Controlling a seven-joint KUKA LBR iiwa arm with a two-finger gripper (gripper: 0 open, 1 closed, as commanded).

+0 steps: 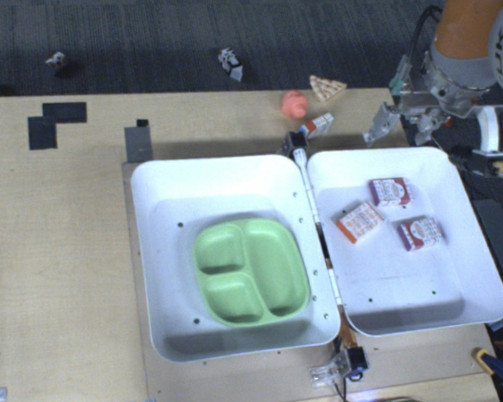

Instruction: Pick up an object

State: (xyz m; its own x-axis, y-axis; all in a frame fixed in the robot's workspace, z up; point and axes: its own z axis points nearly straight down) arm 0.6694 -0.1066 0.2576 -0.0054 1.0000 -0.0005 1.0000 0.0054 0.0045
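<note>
Pale wood table (pixel 58 280) carries two white bins side by side at the middle of the frame. At upper right the jaws (pixel 406 121) hang above the far rim of the right bin (pixel 471 230); whether they are spread or pressed together I cannot tell, and nothing shows between them. Below and a little left of them, inside that bin, lie three small packets well apart from the jaws: a red-and-white packet (pixel 390 192) nearest, an orange packet (pixel 359 222) lying on a diagonal, and a dark red packet (pixel 420 233) lower down. I judge the nearest packet the likeliest target. Further left, the left bin (pixel 161 203) holds a green divided plate (pixel 250 270).
</note>
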